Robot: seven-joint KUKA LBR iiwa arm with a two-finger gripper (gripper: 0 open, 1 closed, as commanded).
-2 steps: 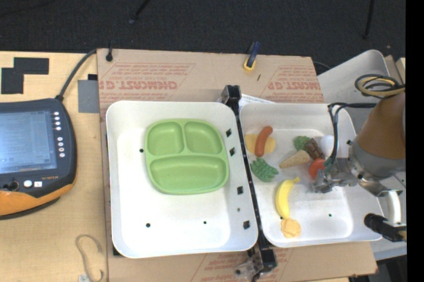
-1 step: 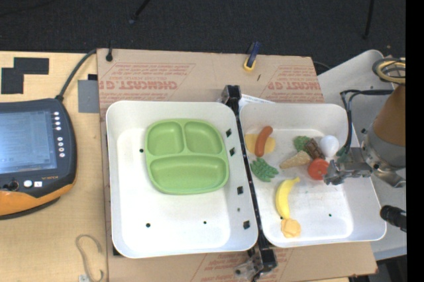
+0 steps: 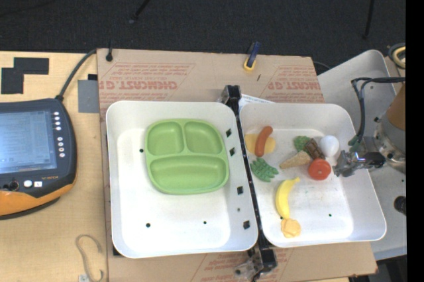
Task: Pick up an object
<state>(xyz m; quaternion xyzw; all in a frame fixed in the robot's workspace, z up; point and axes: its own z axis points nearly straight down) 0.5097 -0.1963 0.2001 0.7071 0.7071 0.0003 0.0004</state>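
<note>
Approaching the Toy Food: Pick Not Yet Made

Body. Viewed from above at a slant, the bench bore two shallow white bins side by side. The left bin [image 3: 126, 208] held a green divided plate [image 3: 187, 156] and nothing else that could be made out. The right bin [image 3: 361, 208] held all the candidate objects: a toy sausage [image 3: 264, 140] near the dividing wall, a yellow piece [image 3: 252, 142] touching it, a green leafy piece [image 3: 264, 171] just below, a tan wedge [image 3: 296, 159], a darker green-and-brown item [image 3: 307, 145], a white egg-shaped toy [image 3: 329, 143], a red tomato [image 3: 319, 169], a banana [image 3: 285, 196] and a small orange piece [image 3: 290, 228] near the front wall.

The gripper [image 3: 347, 165] stood at the right bin's right side, just beside the tomato and the egg-shaped toy, with the arm [image 3: 391, 141] entering from the right. Its tip was small and dark against the bin wall, so whether the jaws were spread or pressed together could not be told, and no object was seen between them.

Progress, as judged from this layout: every toy rested on the bin floor, so nothing had been lifted. The approach appeared largely complete, with the tomato the likeliest target by nearness. Remaining steps were the final descent or alignment, the closing on an object, and the lift clear of the bin.
</note>
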